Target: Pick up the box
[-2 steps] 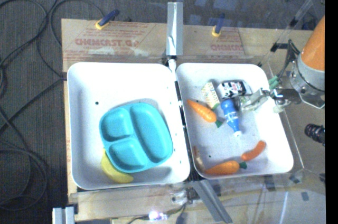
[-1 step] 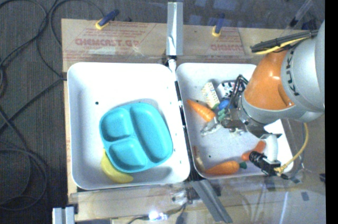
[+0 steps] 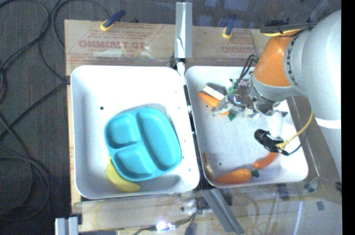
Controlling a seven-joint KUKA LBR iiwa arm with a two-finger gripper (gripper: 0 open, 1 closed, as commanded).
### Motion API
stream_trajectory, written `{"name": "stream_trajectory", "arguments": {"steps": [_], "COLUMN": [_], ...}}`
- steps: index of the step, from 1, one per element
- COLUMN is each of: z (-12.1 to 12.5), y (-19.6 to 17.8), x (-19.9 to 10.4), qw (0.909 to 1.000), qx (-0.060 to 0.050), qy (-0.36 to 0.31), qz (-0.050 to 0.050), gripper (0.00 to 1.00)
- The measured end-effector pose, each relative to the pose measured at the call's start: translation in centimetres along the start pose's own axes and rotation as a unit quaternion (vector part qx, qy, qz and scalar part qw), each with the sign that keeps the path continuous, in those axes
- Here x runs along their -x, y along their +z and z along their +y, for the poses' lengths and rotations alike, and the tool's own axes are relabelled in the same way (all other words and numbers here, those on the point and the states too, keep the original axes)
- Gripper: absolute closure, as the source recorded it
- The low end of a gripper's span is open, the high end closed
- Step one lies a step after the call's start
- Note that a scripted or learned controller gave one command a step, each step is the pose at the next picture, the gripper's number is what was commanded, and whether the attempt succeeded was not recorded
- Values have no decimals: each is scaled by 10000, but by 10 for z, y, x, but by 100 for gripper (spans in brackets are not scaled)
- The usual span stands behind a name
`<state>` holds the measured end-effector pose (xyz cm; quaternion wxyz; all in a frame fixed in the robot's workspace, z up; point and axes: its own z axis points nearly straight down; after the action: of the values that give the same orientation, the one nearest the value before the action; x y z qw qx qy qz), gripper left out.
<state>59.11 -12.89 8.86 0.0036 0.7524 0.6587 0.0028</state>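
I find the end effector [image 3: 237,102] low over the upper middle of the right bin [image 3: 233,142], among small cluttered items; I cannot tell whether it is open or closed. The box [image 3: 213,90], small, pale and flat-sided, lies just left of it, beside a short orange carrot [image 3: 207,98]. A longer carrot [image 3: 233,175] and a curved carrot [image 3: 266,161], both smooth and tapered, lie near the bin's lower wall. The left bin [image 3: 89,95] holds a glossy blue divided plate [image 3: 145,142] overlapping a yellow item [image 3: 119,179].
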Motion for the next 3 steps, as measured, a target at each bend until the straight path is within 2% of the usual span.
{"name": "stream_trajectory", "arguments": {"steps": [1, 2, 3], "z": [-9, -1, -60], "y": [-1, 0, -1], "x": [74, -23, -7], "qw": [10000, 9918, 9986], "qx": [9, 9, 31], "qy": [55, 1277, 523], "qz": [12, -3, -4], "gripper": [0, 0, 0]}}
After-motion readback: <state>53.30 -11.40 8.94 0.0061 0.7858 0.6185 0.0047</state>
